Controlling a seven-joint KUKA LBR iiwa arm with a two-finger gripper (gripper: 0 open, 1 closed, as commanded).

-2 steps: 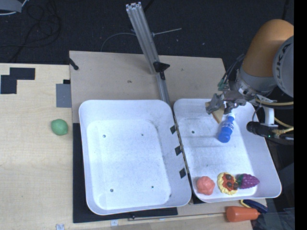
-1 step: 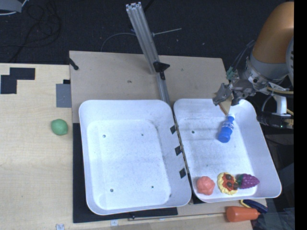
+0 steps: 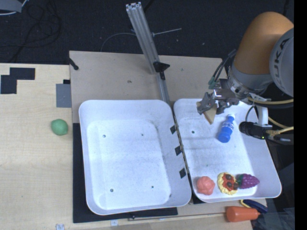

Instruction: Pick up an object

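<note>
2 white bins sat side by side on the surface (image 3: 29, 147). The left bin (image 3: 91, 110), in the middle of the frame, held nothing. The right bin (image 3: 268, 171) held a blue bottle (image 3: 225, 129) lying tilted near its upper middle, and along its lower edge a pink lump (image 3: 206, 185), a yellow toy (image 3: 227, 183) and purple grapes (image 3: 248, 180), the toy touching the grapes.

The arm (image 3: 264, 42) came in from the upper right. Its gripper (image 3: 209, 110) hung over the upper part of the right bin, just left of the bottle, with a tan piece (image 3: 209, 116) at the tip of the jaws; whether they were clenched on it I could not tell.

A green ball (image 3: 59, 127) lay on the surface at the left, well apart from the bins. An orange object (image 3: 241, 213) lay below the right bin. A metal bar (image 3: 146, 47) slanted down from the top toward the gap between the bins.
</note>
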